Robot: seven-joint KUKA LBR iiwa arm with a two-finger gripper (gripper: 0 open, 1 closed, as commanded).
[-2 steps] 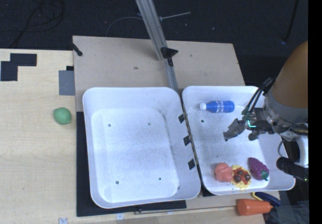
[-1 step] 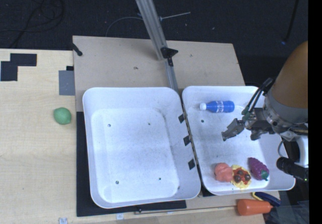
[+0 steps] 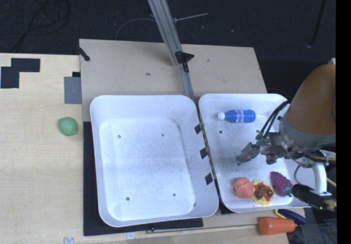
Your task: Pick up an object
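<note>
The right bin (image 3: 241, 101) holds a blue bottle (image 3: 238, 116) lying on its side near the back. A pink-orange toy (image 3: 243, 187), a yellow and red toy (image 3: 263, 192) and a purple grape-like toy (image 3: 281, 182) lie along its front edge. My gripper (image 3: 247, 154) hangs over the middle of this bin, pointing left and down. It is below the bottle and above the pink-orange toy, apart from both. I see nothing held in it. The arm with its orange band (image 3: 315, 100) covers the bin's right side.
The left bin (image 3: 104, 107) stands beside the right one. A green ball (image 3: 68, 126) rests on the bench at the left. An orange toy (image 3: 277, 225) lies outside the right bin's front edge. A slanted aluminium bar (image 3: 164, 18) rises behind the bins.
</note>
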